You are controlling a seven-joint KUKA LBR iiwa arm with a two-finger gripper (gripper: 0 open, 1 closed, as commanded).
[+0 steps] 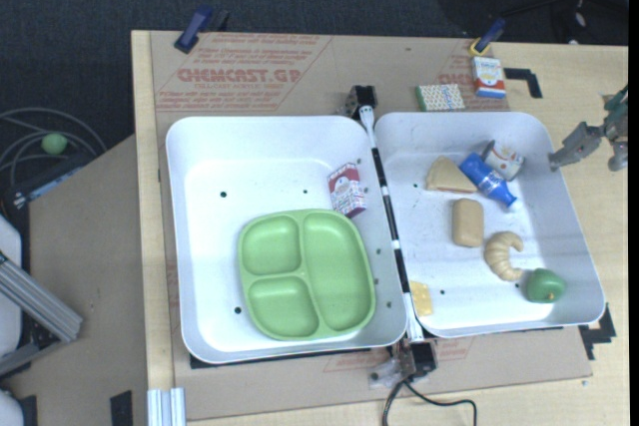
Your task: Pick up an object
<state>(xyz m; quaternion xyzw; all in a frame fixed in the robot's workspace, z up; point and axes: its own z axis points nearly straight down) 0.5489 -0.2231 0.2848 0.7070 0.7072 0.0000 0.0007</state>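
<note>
Currently we list two white bins side by side on the bench. Left bin [200, 214]: one green divided plate [305, 272] at lower centre; one small red-and-white carton [346, 190] near the upper right wall. Right bin [569, 214]: one tan wedge [449, 177] at upper left; one blue-and-white packet [490, 173] just beside it; one tan roll [466, 221] at centre; one croissant [504, 253] below that; one green apple [542, 286] at lower right; one small yellow piece [420, 298] at lower left. We note the gripper [589, 140] at the right edge of the frame, beyond the right bin's upper right rim, holding nothing; fingers apart or together, we cannot tell.
</note>
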